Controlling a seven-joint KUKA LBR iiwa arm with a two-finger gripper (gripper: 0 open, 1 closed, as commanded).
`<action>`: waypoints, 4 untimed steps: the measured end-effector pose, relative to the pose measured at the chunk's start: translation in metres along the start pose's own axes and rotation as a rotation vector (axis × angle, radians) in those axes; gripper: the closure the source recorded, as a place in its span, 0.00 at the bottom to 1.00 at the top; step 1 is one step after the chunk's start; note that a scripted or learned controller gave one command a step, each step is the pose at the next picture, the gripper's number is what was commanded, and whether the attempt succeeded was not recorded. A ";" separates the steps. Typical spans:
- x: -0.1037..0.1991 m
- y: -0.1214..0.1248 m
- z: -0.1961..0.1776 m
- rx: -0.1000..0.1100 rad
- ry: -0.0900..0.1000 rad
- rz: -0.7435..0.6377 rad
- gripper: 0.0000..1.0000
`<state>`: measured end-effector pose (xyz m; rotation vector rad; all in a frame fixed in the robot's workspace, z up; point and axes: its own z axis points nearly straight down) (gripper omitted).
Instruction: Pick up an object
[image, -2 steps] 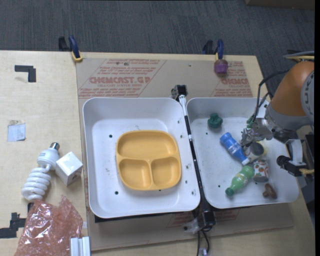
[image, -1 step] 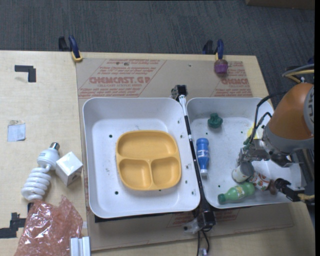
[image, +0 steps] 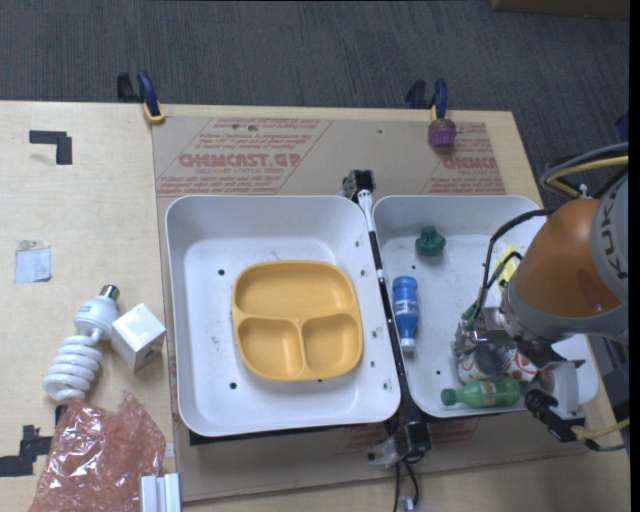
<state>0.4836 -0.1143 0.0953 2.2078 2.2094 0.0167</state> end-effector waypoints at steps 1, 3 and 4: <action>-0.001 -0.001 -0.008 0.008 0.003 0.003 1.00; 0.073 0.063 -0.096 0.019 0.004 -0.001 0.00; 0.020 0.057 -0.019 0.021 0.005 0.002 0.00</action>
